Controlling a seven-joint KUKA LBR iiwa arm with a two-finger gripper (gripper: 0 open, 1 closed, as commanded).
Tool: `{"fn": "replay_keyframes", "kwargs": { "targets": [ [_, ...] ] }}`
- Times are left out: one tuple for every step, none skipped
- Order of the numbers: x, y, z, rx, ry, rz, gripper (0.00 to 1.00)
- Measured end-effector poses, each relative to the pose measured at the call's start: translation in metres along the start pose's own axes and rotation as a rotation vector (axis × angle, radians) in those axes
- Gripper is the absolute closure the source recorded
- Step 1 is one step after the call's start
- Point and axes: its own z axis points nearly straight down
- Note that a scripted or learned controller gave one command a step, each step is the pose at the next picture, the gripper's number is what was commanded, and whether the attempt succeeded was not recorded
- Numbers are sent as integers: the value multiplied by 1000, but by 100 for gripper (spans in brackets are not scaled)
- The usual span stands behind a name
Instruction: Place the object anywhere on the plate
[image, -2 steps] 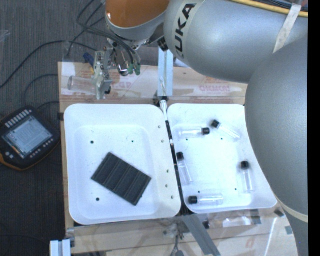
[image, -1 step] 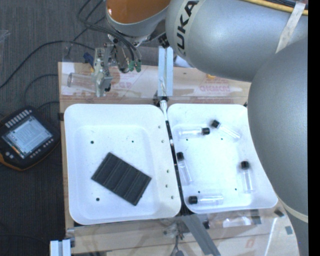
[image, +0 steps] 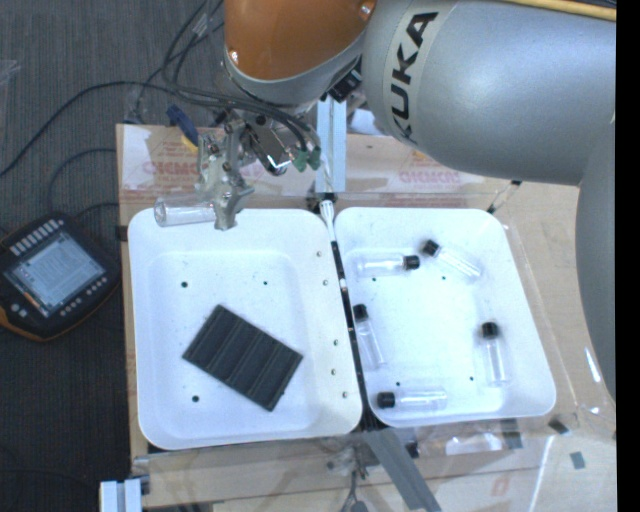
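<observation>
Camera view, from above at a slant. Wooden bench (image: 420, 180) on dark carpet, cables trailing across the floor top left. Handheld control pad (image: 52, 275) lying on the floor left of the bench. Two white bins side by side: left bin (image: 160, 330) carrying a dark ribbed plate (image: 242, 357), tilted diagonally, low centre-left of the bin floor. Right bin (image: 520, 300) holding several clear vials with black caps (image: 385, 264), scattered, apart from one another; one lying along the divider, one at the bottom edge.

Grey arm with orange band (image: 290, 40) entering from the right, reaching over the back rim of the left bin. Gripper (image: 225, 200) pointing down at that bin's top-left corner, fingers clamped around a clear vial (image: 182, 212). Vial lying horizontal, sticking out to the left of the fingers, right over the bin's back rim, well apart from the plate.
</observation>
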Motion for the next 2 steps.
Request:
{"fn": "replay_keyframes", "kwargs": {
  "targets": [
    [-40,-19,-61,-2,-5,-499,100],
    [-41,-17,-71,-6,-12,-499,100]
  ]
}}
